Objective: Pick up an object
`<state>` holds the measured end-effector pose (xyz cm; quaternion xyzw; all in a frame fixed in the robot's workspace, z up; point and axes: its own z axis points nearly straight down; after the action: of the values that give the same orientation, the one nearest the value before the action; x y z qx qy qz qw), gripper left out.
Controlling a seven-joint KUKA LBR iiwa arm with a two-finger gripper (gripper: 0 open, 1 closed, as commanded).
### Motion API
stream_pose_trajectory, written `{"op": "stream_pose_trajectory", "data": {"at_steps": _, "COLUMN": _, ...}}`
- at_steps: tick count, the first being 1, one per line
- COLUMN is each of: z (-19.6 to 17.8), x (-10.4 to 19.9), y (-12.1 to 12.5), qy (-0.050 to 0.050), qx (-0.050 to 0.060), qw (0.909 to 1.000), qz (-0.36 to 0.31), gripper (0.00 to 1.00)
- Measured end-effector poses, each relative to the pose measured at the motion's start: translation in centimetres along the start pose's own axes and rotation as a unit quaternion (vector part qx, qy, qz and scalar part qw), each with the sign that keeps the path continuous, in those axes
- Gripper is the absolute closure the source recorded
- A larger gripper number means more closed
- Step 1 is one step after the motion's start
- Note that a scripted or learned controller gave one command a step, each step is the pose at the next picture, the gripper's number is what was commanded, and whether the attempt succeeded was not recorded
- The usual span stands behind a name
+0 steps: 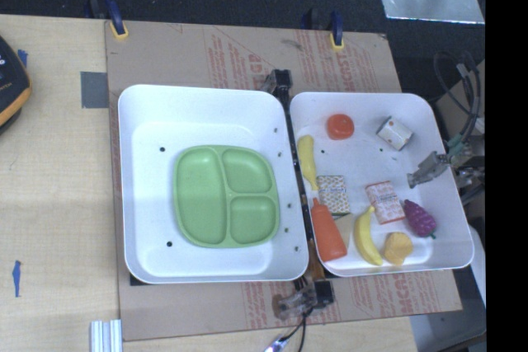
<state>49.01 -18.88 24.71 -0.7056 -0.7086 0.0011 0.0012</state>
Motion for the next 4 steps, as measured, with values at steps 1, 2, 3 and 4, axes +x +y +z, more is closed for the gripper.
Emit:
{"op": "stream_pose_trajectory", "data": {"at_steps": 1, "z": 13.1, "x": 3.7, "y": 5.4, "qy": 0.0, "qx": 0.001, "qw": 1.0, "qz": -0.001, "gripper": 0.0}}
{"op": "stream_pose_trajectory", "data": {"at_steps": 2, "z": 15.5, "x": 1.1, "y": 15.0, "qy": 0.0, "qx": 0.001, "qw": 1.0, "qz": -0.001, "gripper": 0.0}}
{"op": "stream_pose_trajectory", "data": {"at_steps": 3, "z": 15.6, "x": 6.6, "y": 4.1, "qy": 0.0, "qx": 0.0, "qw": 1.0, "qz": 0.0, "gripper": 0.0}}
{"op": "stream_pose_trajectory", "data": {"at_steps": 4, "z": 15.1, "x": 2.3, "y": 10.5, "qy": 0.0, "qx": -0.001, "qw": 1.0, "qz": 0.0, "gripper": 0.0}}
